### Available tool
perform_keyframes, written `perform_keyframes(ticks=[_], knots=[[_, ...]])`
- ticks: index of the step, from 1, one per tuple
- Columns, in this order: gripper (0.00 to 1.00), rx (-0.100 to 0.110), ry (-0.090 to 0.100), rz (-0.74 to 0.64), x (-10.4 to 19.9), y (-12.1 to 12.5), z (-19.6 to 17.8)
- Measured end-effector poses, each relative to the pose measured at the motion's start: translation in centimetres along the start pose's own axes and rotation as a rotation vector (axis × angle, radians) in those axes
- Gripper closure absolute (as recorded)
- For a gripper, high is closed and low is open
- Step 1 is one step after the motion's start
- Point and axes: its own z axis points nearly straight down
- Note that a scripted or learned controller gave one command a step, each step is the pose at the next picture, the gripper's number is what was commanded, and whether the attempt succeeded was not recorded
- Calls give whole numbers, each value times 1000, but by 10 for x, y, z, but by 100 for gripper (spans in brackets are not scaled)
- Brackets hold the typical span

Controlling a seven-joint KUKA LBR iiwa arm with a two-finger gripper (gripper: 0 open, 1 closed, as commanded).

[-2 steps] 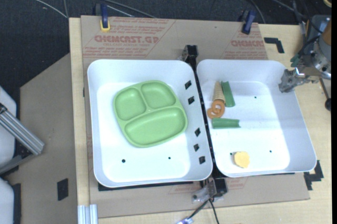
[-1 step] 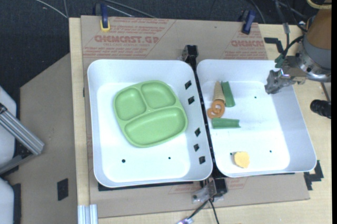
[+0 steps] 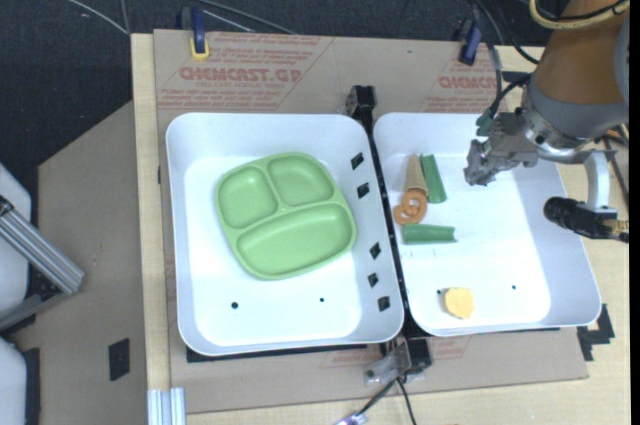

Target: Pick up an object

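The right bin [image 3: 540, 298] holds several small food toys. A green stick [image 3: 431, 177] lies near the bin's left side beside a tan piece [image 3: 414, 176]. Just below them sits an orange ring [image 3: 410, 209], and a second green piece [image 3: 429, 234] lies under it. A yellow lump [image 3: 458, 303] rests near the front wall. My gripper [image 3: 482, 169] hangs over the upper middle of the right bin, a little right of the green stick, with nothing seen between its fingers.
The left bin [image 3: 190, 213] holds a green divided plate [image 3: 286, 214]. Black clips run along the wall between the bins [image 3: 368, 213]. Cables and a black fitting [image 3: 572, 212] hang at the right bin's right edge.
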Motion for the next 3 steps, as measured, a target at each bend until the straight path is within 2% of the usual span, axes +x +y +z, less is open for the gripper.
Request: perform_keyframes(ticks=[2, 3], knots=[[100, 1, -1, 0, 115, -37, 4], [100, -3, -1, -1, 171, -42, -6]])
